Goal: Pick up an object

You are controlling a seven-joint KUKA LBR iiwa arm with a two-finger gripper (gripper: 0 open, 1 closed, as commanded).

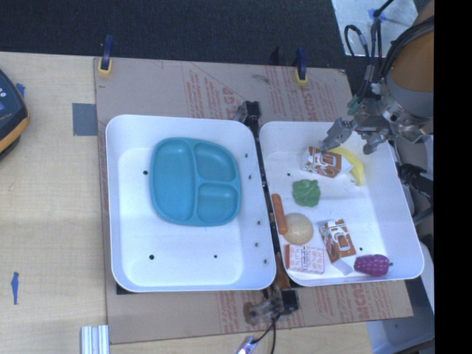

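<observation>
Above the right bin's (pixel 398 198) far end your gripper (pixel 354 133) hangs spread, holding nothing — banana (pixel 352 162) and packet (pixel 324 162) touch there, so closing could nudge both aside.

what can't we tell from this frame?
- Camera view: the gripper is too small and blurred to show contact with the banana or the packet below.
- Packet print: too small to read.
- Sausage: lower end hidden behind the onion.

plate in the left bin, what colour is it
Light blue; the plate shows plainly in the camera view.
</observation>
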